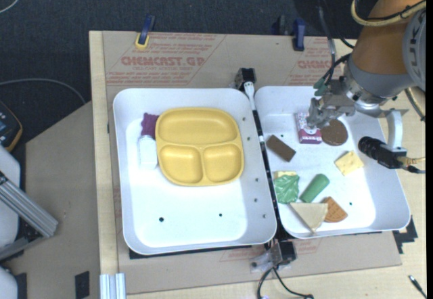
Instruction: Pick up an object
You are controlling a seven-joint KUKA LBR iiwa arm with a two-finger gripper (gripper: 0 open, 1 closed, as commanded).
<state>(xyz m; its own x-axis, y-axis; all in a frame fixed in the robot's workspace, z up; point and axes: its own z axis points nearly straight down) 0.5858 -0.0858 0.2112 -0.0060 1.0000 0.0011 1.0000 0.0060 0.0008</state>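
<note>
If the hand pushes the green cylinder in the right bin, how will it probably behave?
The green cylinder lies on its side, so it may roll when pushed across its length. Its rounded, smooth-looking surface could slip between fingers. It lies close to the green leafy piece and the beige wedge, which it might nudge.

Arm cut off at right edge; hand hides part of pink packet.

The arm is showing a grey shell, a broad orange band, yellow cable looping above, and a metal-grey end effector
</note>
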